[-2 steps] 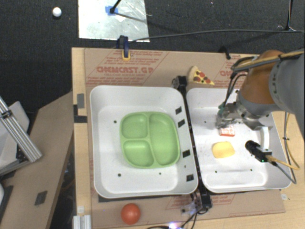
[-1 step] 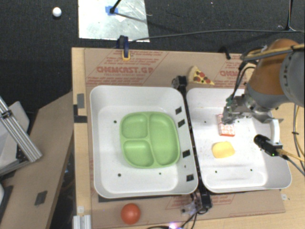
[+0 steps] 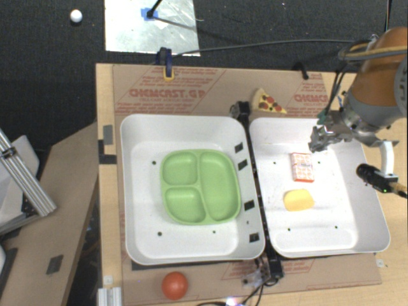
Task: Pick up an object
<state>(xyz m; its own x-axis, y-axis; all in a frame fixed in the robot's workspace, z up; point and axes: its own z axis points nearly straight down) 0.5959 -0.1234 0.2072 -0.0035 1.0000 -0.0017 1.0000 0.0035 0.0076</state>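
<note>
The approach seems under way: the pincer [image 3: 318,138], its state untellable, hovers at one o'clock of the small red-and-white printed card [image 3: 302,167], needing descent.

arm bent, hand [image 3: 319,139] pointing down
</note>
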